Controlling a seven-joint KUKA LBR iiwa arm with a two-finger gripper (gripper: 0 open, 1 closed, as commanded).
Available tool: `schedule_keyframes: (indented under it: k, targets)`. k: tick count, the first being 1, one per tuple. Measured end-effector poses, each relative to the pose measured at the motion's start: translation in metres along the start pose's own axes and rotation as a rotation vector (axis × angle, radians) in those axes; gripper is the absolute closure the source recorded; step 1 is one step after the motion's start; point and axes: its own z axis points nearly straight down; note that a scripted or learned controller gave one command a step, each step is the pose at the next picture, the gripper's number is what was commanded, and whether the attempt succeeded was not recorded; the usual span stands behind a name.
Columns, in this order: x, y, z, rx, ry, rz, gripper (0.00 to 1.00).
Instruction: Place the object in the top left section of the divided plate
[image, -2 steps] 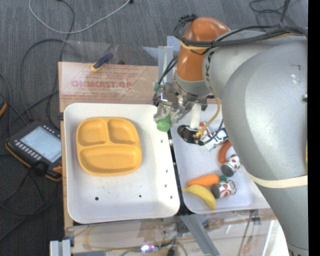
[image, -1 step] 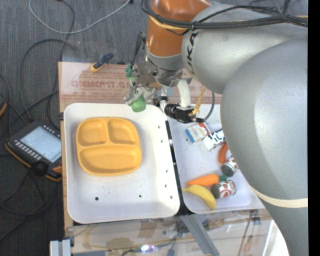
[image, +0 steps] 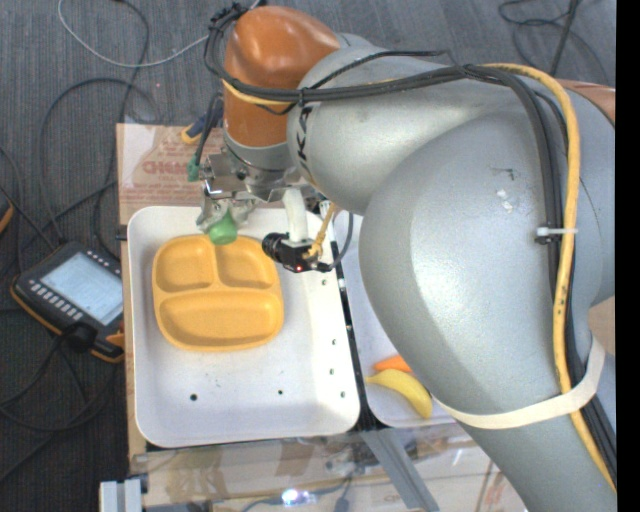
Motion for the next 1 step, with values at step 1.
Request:
schedule_keyframes:
  k: [1]
  targets:
    - [-0.0002, 0.0001, -0.0005, 0.0, -0.001, 0.0, 0.0]
